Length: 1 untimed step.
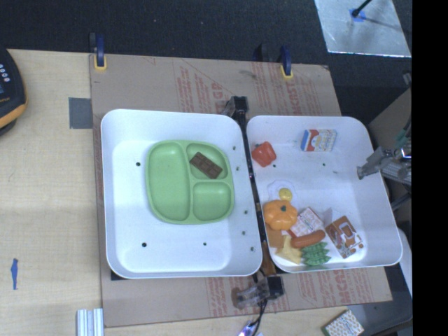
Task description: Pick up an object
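Note:
The right white bin (364,135) holds several small items. A red pepper-like piece (264,153) lies at its upper left and a small white, blue and red carton (318,140) near its far wall. In the near part an orange pumpkin-shaped toy (280,215), a sausage (309,240), a green piece (316,255), a yellow piece (288,248) and two printed packets (344,236) are crowded together. My gripper (374,165) pokes in over the bin's right rim, apart from all of them, with nothing seen in it.
The left white bin (126,250) carries a green divided plate (187,181) with a brown chocolate bar (206,164) in its upper right compartment. Blue clamps (285,61) hold the cardboard sheet at the back. A dark device (8,89) lies at the far left.

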### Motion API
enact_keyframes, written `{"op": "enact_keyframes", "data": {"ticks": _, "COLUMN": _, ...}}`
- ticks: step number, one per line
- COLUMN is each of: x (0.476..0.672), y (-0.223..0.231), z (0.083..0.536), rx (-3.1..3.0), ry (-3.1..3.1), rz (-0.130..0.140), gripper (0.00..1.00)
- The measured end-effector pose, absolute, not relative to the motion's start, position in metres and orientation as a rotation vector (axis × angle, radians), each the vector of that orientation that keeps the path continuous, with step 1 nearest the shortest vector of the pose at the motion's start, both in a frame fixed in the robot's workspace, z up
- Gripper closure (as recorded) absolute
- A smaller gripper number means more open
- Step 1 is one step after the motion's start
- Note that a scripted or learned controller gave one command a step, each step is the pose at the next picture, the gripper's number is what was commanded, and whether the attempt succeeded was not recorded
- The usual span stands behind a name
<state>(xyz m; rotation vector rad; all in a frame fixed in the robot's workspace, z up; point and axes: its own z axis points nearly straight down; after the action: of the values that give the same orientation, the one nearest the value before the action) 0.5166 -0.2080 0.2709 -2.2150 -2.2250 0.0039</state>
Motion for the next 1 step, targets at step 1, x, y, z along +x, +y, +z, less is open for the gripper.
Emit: {"op": "enact_keyframes", "data": {"ticks": 1, "x": 0.473, "y": -0.1383, "z": 0.1237, "rx": -2.204, "ry": -2.221, "rz": 0.008, "gripper": 0.0}}
